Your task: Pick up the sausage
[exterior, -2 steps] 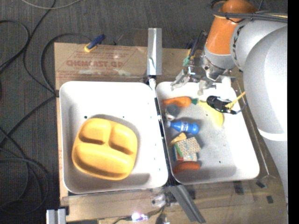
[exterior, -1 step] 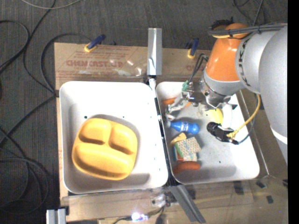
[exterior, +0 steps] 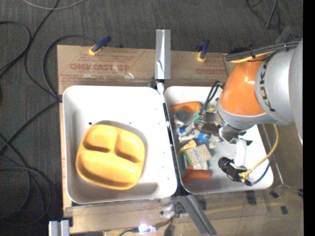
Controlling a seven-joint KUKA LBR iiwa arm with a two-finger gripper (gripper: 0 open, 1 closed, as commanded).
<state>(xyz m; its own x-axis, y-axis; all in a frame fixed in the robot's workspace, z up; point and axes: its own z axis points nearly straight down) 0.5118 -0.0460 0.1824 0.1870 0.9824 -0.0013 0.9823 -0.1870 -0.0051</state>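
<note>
Over the right bin (exterior: 266, 178), the arm (exterior: 256, 90) reached in from the right, its orange band above the wrist sitting above the bin's middle. Its gripper (exterior: 205, 127) hung low among a heap of small items by the bin's left wall; whether it was open or closed on anything could not be told, since the wrist body and clutter hid its tip. Near the front of that heap lay a reddish-orange piece, likely the sausage (exterior: 198, 175), just beside a speckled block (exterior: 198, 156) and apart from the gripper. A second orange item (exterior: 187, 106) lay at the bin's far end, next to a grey round thing (exterior: 182, 116). A black fitting with a yellow cable (exterior: 231, 167) hung to the right of the heap. Left of the divider, the left bin (exterior: 74, 102) held a yellow divided tray (exterior: 111, 155) toward its near side.
</note>
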